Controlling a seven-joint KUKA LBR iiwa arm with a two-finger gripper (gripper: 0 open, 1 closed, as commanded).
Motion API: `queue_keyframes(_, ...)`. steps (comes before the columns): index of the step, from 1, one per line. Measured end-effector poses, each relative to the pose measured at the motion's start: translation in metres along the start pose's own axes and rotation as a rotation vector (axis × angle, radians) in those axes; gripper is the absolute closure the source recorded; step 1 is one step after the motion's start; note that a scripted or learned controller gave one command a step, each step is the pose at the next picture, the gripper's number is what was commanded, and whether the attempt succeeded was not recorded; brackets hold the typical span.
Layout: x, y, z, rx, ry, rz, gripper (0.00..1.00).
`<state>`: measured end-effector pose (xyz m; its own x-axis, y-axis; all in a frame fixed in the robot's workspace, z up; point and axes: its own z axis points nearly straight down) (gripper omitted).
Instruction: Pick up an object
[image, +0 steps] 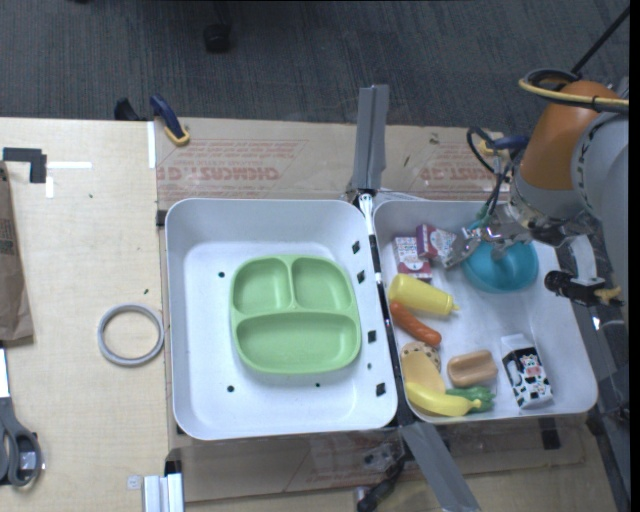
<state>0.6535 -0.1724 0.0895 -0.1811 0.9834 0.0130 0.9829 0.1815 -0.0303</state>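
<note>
One smooth green three-compartment plate (295, 314) fills the left bin (190, 330); the metal gripper (470, 245), finger state unclear, touches one rounded teal object (503, 268).

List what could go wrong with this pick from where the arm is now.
1. The gripper sits at the rim of the blue bowl, beside the pink packet; closing here may catch both or slip off the curved rim.
2. The right bin is crowded: yellow bottle, carrot and banana lie close together, so a lift could drag neighbours.
</note>
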Motion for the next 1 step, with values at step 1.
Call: queue_keyframes(1, -0.0101, 0.0022, -0.011, -0.015, 0.006, -0.118, 0.0)
